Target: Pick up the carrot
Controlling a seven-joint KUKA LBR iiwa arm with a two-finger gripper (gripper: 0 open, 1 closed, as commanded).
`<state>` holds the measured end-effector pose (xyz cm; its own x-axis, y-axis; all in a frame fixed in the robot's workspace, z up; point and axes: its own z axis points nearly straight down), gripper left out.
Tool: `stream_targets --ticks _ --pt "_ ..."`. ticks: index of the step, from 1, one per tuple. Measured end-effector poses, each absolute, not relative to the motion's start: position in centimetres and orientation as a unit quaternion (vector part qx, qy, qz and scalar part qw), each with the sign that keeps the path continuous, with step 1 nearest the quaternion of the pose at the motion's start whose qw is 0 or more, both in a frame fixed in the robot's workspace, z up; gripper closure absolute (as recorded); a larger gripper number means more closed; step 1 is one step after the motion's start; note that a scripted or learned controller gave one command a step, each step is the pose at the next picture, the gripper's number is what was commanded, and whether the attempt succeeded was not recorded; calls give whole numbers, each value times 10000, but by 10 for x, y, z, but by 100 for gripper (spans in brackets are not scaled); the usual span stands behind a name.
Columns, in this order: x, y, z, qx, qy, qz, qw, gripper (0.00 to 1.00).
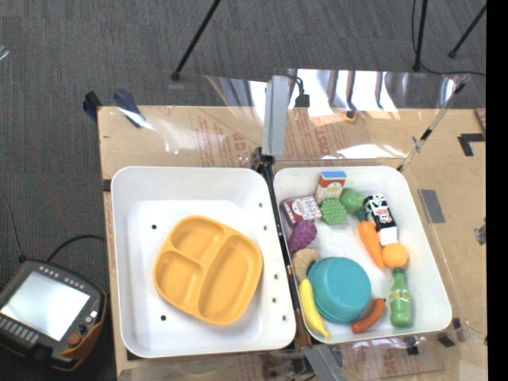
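The teal bowl (340, 289) hides part of the sausage (369, 316), perhaps the banana (311, 309) too.

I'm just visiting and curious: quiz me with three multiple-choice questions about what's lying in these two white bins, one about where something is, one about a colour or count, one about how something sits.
1. Where does the carrot lie?
A. On the yellow tray
B. In the right bin, between the teal bowl and the cow-print bottle
C. On the cardboard outside the bins

2. How many compartments does the yellow tray have?
A. Three
B. One
C. Six

3. How does the green bottle sit?
A. Standing upright on the tray
B. Lying on its side in the right bin
C. Inside the teal bowl

Answers: 1 B, the carrot rests right of the teal bowl and next to the cow-print bottle. 2 A, raised ridges split the tray into three sections. 3 B, the bottle lies flat near the bin's right wall, below the orange.
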<state>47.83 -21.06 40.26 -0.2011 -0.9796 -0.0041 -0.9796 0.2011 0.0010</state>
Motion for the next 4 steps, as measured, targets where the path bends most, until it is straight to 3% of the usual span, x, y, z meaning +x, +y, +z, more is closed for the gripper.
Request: stream_targets --ticks 1,2,3,4 --pt "478 -210 432 -6508 7593 1 20 100" --pt "522 -212 431 -6697 7426 25 14 100" --pt "483 -211 428 -7142 6999 18 13 100" --pt "487 -209 419 -7406 6719 32 10 100"
